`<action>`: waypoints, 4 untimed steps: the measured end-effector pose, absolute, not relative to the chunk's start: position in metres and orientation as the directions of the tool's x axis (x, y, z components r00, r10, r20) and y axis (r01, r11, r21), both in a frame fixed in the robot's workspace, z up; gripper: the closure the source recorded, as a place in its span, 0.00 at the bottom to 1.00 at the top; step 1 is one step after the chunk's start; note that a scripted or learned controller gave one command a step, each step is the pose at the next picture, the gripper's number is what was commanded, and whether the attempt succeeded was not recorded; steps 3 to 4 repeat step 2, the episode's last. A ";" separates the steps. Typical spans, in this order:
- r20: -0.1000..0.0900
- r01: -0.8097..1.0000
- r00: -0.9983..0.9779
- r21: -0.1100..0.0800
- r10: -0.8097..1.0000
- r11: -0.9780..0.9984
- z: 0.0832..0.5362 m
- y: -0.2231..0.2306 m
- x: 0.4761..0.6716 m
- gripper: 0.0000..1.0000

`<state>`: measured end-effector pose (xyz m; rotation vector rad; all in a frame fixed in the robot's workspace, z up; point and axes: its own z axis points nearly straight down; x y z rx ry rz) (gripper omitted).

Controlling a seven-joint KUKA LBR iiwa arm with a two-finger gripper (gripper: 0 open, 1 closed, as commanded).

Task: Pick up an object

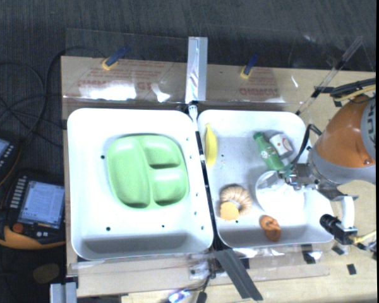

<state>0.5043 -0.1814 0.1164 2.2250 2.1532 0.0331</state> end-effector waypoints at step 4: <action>-0.001 0.995 -0.102 -0.002 0.995 0.102 0.135 -0.139 0.550 0.00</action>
